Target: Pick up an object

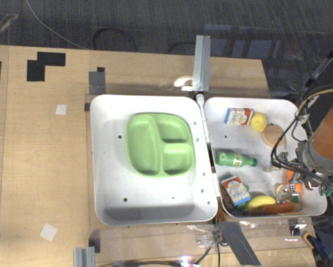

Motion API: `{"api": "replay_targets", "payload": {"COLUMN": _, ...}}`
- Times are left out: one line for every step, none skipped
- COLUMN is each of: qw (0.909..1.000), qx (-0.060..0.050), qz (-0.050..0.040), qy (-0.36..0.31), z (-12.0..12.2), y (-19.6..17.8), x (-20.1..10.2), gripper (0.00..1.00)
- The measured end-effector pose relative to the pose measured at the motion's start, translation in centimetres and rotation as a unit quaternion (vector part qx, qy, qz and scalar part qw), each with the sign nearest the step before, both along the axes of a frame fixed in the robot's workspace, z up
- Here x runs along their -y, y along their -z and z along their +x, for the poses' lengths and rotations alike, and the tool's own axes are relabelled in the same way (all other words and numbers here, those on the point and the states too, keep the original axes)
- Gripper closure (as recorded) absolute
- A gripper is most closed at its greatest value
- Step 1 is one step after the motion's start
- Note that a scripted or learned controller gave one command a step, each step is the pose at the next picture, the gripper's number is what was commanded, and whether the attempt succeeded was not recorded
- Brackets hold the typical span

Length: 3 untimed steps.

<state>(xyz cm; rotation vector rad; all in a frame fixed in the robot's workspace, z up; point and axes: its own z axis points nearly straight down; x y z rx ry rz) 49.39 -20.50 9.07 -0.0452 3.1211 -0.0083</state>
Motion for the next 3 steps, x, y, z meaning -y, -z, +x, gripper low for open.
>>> {"api": "replay_targets", "payload": {"qw": 1.0, "qx": -0.002, "qz": -0.0013, "qy": -0.007, "z": 0.35, "y": -0.01, "x": -0.27, "gripper": 0.0}}
{"api": "replay_targets", "payload": {"qw": 0.9999, "qx": 0.0, "qz": -0.0001, "qy": -0.014, "z": 0.12, "y": 0.0, "x": 0.01, "gripper": 0.0}}
{"api": "replay_targets", "payload": {"qw": 0.9984, "qx": 0.0, "qz": -0.0016, "qy": -0.057, "z": 0.16, "y": -0.01, "x": -0.18, "gripper": 0.0}}
